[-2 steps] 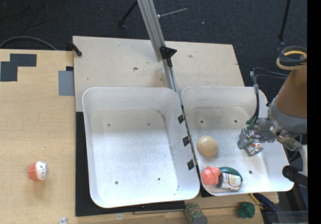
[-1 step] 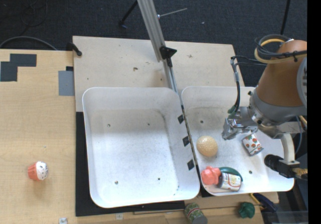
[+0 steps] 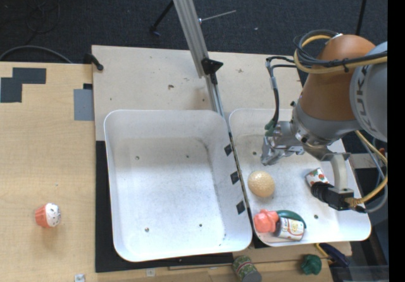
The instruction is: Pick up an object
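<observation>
The gripper (image 3: 271,155) is seen low in the right bin (image 3: 354,227) — whether it's clenched or released can't be told. A tan ball (image 3: 261,184) is parked just at its 6 o'clock, untouched. A red-capped bottle (image 3: 280,224) is laid further down, near the front rim.

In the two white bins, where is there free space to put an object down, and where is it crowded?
The left bin offers bare floor from wall to wall. In the right bin room is tight: the gripper hangs above the tan ball, and the bottle with a red cap lies along the near rim. A small bare patch sits between ball and bottle.
</observation>
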